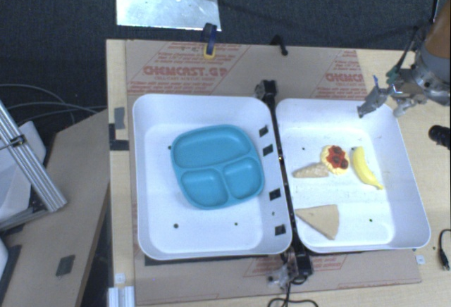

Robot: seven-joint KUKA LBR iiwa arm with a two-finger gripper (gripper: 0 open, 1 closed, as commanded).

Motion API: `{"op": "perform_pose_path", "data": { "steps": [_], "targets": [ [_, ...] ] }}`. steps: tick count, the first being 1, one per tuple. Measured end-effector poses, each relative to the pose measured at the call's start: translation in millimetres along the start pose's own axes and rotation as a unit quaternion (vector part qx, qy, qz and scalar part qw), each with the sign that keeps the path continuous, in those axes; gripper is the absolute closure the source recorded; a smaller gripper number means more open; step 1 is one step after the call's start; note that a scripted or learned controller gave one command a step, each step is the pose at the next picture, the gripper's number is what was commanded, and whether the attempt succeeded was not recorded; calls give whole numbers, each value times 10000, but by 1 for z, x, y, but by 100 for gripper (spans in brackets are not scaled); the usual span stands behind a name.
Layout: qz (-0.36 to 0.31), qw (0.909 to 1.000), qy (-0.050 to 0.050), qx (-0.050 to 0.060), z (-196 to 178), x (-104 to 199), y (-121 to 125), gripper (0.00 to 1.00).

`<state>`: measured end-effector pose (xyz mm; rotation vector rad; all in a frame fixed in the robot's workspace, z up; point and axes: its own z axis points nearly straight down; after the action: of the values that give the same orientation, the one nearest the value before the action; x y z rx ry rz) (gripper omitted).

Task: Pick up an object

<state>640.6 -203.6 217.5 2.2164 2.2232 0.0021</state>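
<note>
Dark carpet [56,17], cardboard-topped bench [183,63]

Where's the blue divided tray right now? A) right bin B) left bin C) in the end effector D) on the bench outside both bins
B: the blue divided tray lies flat in the left bin, while the banana and other food pieces sit in the right bin.

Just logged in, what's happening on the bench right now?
The arm's gripper hangs open over the far right corner of the right bin, holding nothing. That bin has a banana, a small pizza-like toy, a beige wedge and a tan triangular slice, all untouched. The left bin holds a blue divided plate.
</note>
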Motion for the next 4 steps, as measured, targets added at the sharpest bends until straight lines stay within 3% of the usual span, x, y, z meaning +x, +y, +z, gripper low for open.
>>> {"op": "perform_pose_path", "data": {
  "steps": [1, 2, 3, 4],
  "targets": [
    [-66, 10000, 26, 7, 34, 152, 17, 0],
    [11, 10000, 0, -8, 134, 118, 29, 0],
    [-42, 10000, 15, -63, -18, 199, 31, 0],
    [-27, 10000, 2, -22, -20, 194, 30, 100]
  ]
}}
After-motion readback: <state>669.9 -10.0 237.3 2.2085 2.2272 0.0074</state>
